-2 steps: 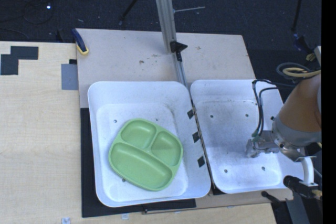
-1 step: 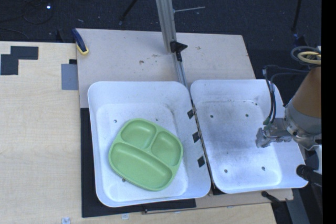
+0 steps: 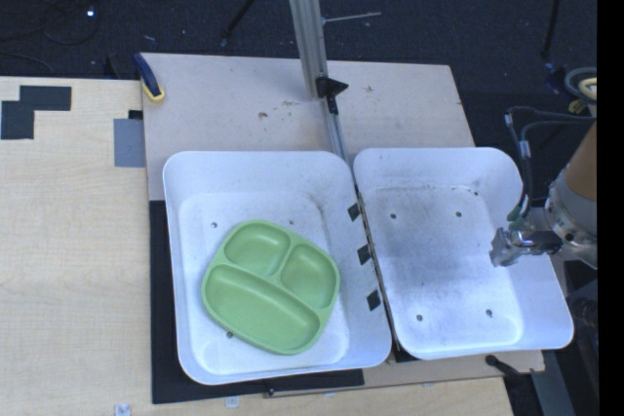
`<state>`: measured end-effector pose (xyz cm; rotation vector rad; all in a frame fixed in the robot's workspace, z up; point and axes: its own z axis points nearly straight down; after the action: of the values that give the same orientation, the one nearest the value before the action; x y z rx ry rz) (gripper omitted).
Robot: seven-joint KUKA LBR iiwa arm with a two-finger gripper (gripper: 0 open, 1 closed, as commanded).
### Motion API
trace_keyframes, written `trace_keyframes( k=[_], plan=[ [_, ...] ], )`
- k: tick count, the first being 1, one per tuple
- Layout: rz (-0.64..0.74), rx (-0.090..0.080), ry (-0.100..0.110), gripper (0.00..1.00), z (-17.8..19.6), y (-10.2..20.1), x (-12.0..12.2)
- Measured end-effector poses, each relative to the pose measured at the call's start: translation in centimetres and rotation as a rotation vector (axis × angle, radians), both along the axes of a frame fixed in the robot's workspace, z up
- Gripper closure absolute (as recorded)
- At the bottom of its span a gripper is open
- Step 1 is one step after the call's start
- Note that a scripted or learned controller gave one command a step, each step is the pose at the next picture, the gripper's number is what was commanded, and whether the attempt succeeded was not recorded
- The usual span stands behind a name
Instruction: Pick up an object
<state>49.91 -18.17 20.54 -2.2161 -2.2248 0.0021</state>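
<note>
A green divided plate (image 3: 271,285) with three compartments lies flat in the left white bin (image 3: 185,209), toward its front middle. My gripper (image 3: 507,245) hangs over the right edge of the right white bin (image 3: 439,170), far to the right of the plate. Nothing is visible between its fingers. The arm enters from the right edge of the view, with an orange band just visible there.
An upright aluminium post (image 3: 307,24) stands behind the two bins at the middle. A blue and yellow tool (image 3: 149,78) lies at the bench's back left corner. Black clips (image 3: 363,253) run along the seam between the bins. Cables hang at the right.
</note>
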Motion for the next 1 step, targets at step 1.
trace_keyframes(
  k=[1],
  plan=[
    [0.001, -0.001, -0.001, 1.00, 5.05, -0.01, 0.15]
  ],
)
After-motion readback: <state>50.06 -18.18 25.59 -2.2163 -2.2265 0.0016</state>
